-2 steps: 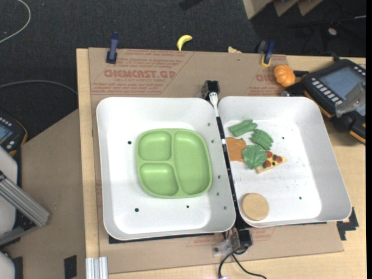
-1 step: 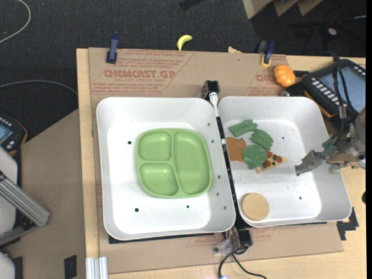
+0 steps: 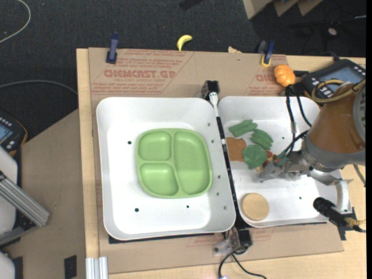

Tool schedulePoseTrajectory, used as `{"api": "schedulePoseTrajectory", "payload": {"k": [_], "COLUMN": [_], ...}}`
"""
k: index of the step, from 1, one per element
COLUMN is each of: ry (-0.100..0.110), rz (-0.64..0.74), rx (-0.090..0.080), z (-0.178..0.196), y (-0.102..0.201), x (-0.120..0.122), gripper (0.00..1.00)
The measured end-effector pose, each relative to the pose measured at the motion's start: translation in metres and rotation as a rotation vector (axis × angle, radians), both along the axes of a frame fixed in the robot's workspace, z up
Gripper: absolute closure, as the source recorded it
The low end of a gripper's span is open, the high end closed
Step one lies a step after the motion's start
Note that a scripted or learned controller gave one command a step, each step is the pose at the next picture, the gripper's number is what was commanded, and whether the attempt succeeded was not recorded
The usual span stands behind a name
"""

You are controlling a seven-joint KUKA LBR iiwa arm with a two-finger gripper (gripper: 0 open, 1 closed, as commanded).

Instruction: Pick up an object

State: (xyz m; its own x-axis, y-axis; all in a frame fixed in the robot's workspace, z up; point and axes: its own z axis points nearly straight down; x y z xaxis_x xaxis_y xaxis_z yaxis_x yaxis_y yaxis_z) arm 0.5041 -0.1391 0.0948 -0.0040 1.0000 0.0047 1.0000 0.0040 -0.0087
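Broadly, a cardboard-covered bench [image 3: 145,74] is seen from above, standing on dark carpet, with blue clamps [image 3: 112,48] pinning the sheet along its far edge and cables trailing on the floor at the left. Two shallow white bins are set side by side on it, presumably so that objects can be carried from one to the other. The left bin [image 3: 116,156] holds a green divided plate [image 3: 173,162], laid flat near its middle. The right bin [image 3: 296,211] holds the loose objects from which one is to be picked: a cluster of green leaf-like pieces [image 3: 254,138] toward the far left of that bin, a brown flat piece [image 3: 235,149] touching them at the left, and a tan round disc [image 3: 254,206] lying apart at the near left corner. The arm, grey with an orange band [image 3: 340,127], is reached in from the right and bent low over the right bin. The gripper [image 3: 273,168] is placed just beside the nearest green piece, seemingly lined up for a grasp there. Whether it is spread wide or closed cannot be told, and nothing is seen held in it. A small orange object [image 3: 283,74] and a yellow one [image 3: 183,41] lie outside the bins at the far edge.
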Motion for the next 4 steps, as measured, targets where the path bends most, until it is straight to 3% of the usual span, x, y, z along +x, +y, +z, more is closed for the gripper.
{"api": "schedulePoseTrajectory", "payload": {"k": [1, 2, 3, 4], "ry": [-0.012, -0.012, -0.014, -0.013], "rz": [0.002, -0.004, 0.002, 0.000], "rx": [-0.004, -0.006, -0.002, -0.003], "z": [-0.011, 0.000, 0.095, 0.160], "y": [0.048, 0.044, 0.103, 0.144], "x": [0.042, 0.040, -0.002, -0.025], "gripper": [0.00, 1.00, 1.00, 1.00]}}
